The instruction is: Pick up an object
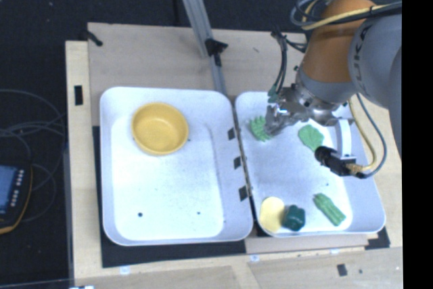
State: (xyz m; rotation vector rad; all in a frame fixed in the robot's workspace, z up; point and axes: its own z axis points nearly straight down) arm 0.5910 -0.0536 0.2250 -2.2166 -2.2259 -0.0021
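Gripper (pixel 270 124) over right bin (pixel 369 213) | we cannot tell its state | green toy (pixel 260 127) just beside tip | we advise centring, descending straight, closing firmly.

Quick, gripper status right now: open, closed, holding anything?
Gripper: over the right bin, down at a green object; open or closed cannot be told, nor any hold.

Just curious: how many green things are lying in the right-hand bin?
4: one by the pincer, one under the arm, one bottom right, a darker one at the front. More may be hidden.
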